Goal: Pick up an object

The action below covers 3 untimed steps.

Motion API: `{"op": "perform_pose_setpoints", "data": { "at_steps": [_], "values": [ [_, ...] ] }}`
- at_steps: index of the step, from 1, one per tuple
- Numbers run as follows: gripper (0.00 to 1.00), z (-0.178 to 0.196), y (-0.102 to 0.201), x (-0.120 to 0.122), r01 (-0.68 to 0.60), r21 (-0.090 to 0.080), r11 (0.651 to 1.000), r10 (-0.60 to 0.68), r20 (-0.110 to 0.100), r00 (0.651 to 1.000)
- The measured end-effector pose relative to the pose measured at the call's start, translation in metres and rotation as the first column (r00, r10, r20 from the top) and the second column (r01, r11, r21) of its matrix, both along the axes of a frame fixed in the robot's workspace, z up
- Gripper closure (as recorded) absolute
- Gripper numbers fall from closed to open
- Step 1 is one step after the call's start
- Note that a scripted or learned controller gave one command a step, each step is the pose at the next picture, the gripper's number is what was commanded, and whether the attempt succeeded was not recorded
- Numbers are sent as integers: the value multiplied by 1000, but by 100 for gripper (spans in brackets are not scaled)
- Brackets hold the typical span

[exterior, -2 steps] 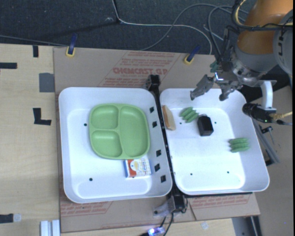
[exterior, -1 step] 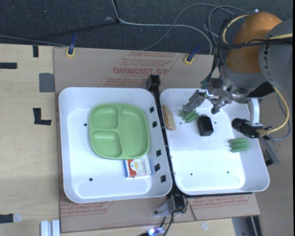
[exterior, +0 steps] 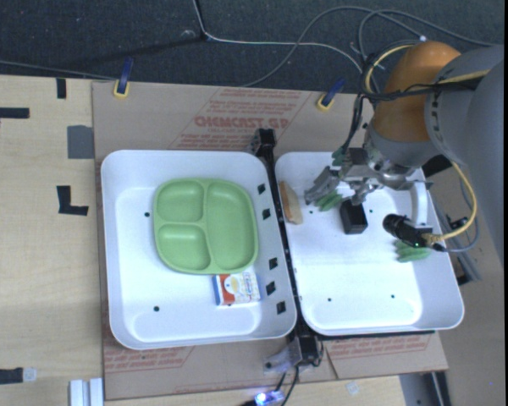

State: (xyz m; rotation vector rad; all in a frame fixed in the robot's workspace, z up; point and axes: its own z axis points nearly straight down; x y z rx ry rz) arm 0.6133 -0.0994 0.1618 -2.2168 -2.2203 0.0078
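My gripper (exterior: 343,186) hangs low over the upper left part of the right bin (exterior: 364,299). A small green object (exterior: 326,200) lies right at its left side, partly covered by it. A small black block (exterior: 353,217) sits just below the gripper on the bin floor. A tan oblong piece (exterior: 290,203) lies along the bin's left wall. Another green object (exterior: 412,253) rests near the right wall. Nothing can be seen held in the gripper.
The left bin (exterior: 131,303) holds a green divided plate (exterior: 207,225) and a small white packet with blue and red print (exterior: 235,288) below it. The arm (exterior: 419,100) leans in over the right bin's upper right corner.
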Motion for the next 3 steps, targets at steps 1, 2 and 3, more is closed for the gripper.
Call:
{"op": "perform_pose_setpoints", "data": {
  "at_steps": [1,2,3],
  "values": [
    [0,-47,-7,-3,1,0,1000,-1,0,1000],
    [100,-34,-6,-2,-1,0,1000,1,3,1000],
    [100,9,-3,1,0,0,1000,0,9,1000]
  ]
}}
